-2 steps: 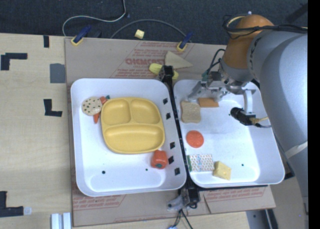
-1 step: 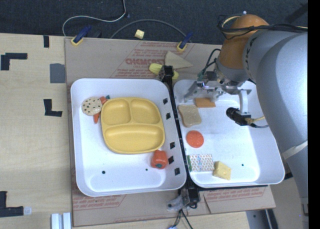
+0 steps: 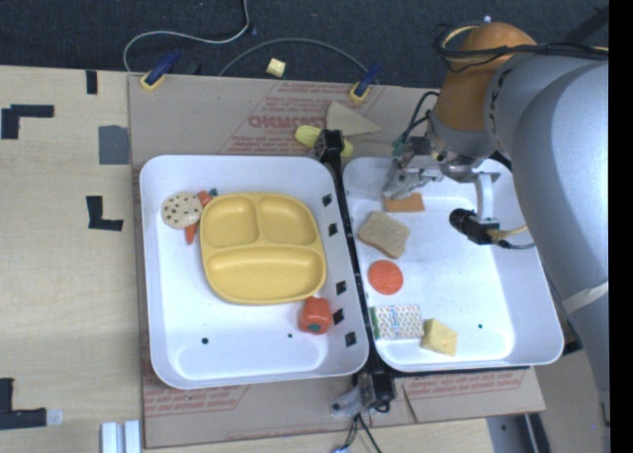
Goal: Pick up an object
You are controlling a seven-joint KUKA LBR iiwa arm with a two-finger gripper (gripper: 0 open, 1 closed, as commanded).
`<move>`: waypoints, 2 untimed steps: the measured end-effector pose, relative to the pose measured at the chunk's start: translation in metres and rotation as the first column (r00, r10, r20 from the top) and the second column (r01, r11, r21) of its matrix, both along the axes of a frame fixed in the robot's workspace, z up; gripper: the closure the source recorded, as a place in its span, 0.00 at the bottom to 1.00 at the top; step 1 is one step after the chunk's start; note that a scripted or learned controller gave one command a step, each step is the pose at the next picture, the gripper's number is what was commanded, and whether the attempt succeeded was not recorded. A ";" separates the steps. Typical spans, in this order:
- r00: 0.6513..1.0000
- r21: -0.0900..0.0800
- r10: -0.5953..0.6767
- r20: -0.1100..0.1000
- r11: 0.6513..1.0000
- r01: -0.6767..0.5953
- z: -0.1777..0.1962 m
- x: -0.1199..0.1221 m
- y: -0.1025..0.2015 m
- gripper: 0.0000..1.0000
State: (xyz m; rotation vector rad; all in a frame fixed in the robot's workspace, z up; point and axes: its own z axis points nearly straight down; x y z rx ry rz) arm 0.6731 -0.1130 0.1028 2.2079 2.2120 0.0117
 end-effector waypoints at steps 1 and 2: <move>1.000 0.000 0.000 -0.003 1.000 0.000 -0.001 -0.001 0.000 0.00; 1.000 0.003 0.001 -0.006 1.000 -0.001 -0.012 -0.001 -0.005 0.00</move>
